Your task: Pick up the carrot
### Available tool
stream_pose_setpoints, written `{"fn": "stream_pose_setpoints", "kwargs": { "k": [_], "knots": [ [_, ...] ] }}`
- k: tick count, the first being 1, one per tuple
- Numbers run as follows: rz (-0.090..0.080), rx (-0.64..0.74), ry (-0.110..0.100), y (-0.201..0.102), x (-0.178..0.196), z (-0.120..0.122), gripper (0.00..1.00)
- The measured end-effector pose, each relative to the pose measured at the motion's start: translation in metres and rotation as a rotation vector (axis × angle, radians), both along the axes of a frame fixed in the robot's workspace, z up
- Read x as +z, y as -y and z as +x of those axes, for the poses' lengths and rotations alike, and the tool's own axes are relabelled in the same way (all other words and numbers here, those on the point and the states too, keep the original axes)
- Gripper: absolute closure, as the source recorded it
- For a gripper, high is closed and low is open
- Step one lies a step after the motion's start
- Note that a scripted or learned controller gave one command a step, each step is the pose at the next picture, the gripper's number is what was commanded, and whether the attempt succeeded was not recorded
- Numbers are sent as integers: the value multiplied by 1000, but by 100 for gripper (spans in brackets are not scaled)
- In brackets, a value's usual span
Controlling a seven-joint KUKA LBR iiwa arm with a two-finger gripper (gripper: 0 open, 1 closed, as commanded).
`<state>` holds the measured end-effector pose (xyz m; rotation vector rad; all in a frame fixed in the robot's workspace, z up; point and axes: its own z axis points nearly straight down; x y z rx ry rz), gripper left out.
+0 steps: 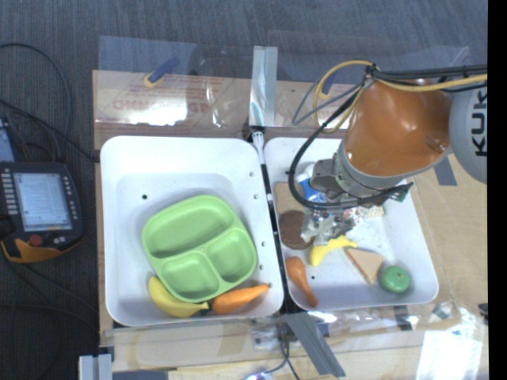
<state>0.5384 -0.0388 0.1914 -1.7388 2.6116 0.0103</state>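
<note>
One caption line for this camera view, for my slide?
Tool low in right bin; carrot lies at its front-left corner.

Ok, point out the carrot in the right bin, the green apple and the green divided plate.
carrot (299,280): camera view, middle of its orange body.
green apple (394,279): camera view, centre of its top.
green divided plate (176,232): camera view, floor of its long compartment.

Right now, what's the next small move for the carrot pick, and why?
Probably shift the gripper toward the near-left corner of the right bin. The nearest carrot lies there, below-left of the gripper, which hangs over a yellow banana piece and brown disc instead.
</note>
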Motion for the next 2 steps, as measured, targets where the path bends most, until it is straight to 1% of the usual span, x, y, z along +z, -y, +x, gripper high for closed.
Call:
{"fn": "stream_pose_setpoints", "kwargs": {
  "k": [1,2],
  "knots": [
    [-6,70,8,41,111,22,100],
    [-4,278,7,-22,201,4,100]
  ]
}}
